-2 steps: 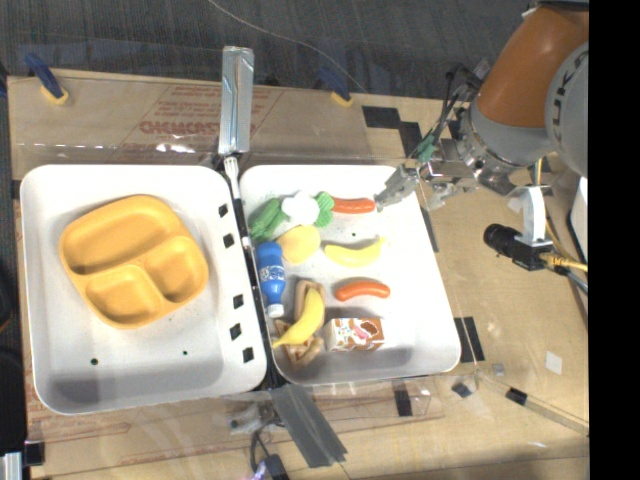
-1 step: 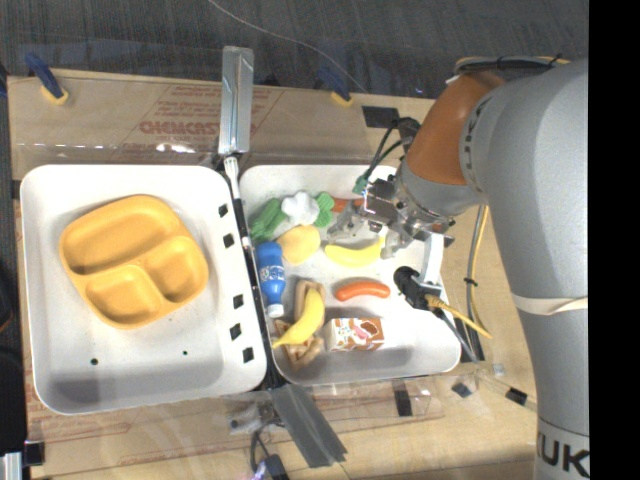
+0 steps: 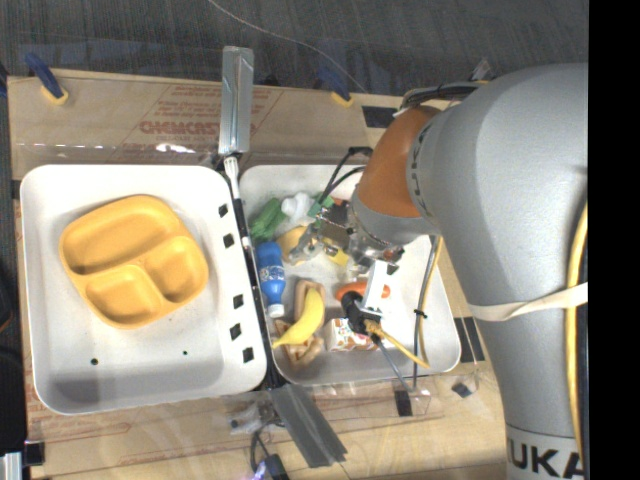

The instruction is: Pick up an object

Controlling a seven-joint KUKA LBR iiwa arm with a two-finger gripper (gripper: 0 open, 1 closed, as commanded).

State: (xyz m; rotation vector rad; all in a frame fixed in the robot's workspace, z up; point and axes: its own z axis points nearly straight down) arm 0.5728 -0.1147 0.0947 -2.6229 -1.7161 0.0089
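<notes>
The right bin [image 3: 440, 353] holds a jumble of small objects: a yellow banana [image 3: 306, 317], a blue bottle [image 3: 270, 267], a green item [image 3: 265, 218], a white item [image 3: 297, 206] and an orange-and-white piece [image 3: 350, 293]. My gripper [image 3: 318, 240] is down inside this bin, over the pile near the yellow and white items, just right of the blue bottle. The wrist and orange band hide most of it. I see no object clearly between its fingers.
The left bin [image 3: 45, 368] carries a yellow divided tray [image 3: 133, 258]. A metal divider bar [image 3: 236, 98] runs between the bins at the back. The large grey arm [image 3: 510, 218] covers the right bin's far right side. Cardboard lies under the bins.
</notes>
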